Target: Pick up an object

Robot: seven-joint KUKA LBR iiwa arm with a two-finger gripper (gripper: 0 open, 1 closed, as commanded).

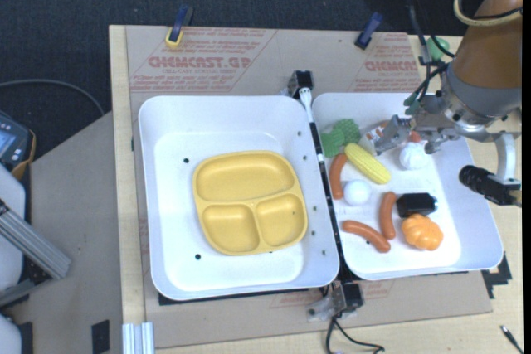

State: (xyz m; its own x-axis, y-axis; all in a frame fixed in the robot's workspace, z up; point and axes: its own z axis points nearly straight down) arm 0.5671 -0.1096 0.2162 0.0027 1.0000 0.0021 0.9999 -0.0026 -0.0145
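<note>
The hand (404, 138) hangs low in the right bin (477, 249), probably reaching for the white ball (412, 156) beside the corn (367, 163); its finger spread cannot be told.

I count two white bins: the left bin (158, 203) and the right bin (473, 236). In the left one I see one yellow tray (249, 201). In the right one I make out three sausages (338, 175) (387, 214) (366, 234), two white balls (357, 192) (411, 157), one corn cob (367, 163), one green leafy piece (338, 134), one black block (416, 203) and one orange fruit (421, 232). Two clamps hold the board's far edge, (177, 26) and (368, 30).
</note>
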